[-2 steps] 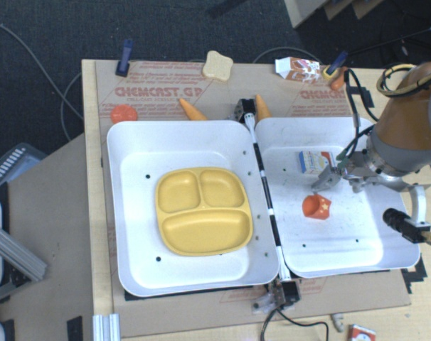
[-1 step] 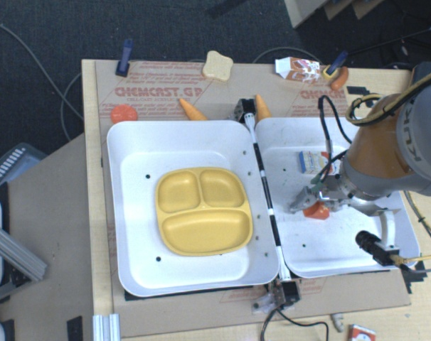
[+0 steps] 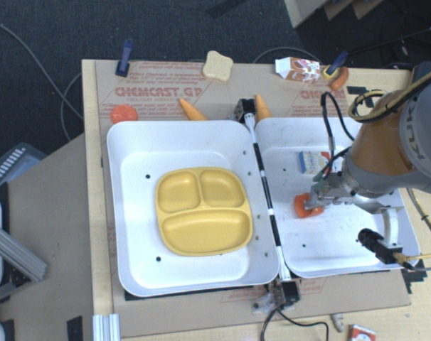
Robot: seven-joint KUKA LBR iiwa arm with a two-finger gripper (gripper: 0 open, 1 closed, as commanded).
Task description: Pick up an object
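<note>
Left bin (image 3: pixel 130 190): yellow tray (image 3: pixel 203 210) mid; right bin (image 3: pixel 301 261) front-left floor free.

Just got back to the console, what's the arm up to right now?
The arm has reached into the right bin and its gripper is down at a small orange object on the bin floor. Whether it has a grip isn't visible. A small blue and white item lies nearby. The yellow divided plate sits untouched in the left bin.

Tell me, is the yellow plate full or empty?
Empty. The yellow plate lies flat in the left bin, and all three sections show bare yellow.
</note>
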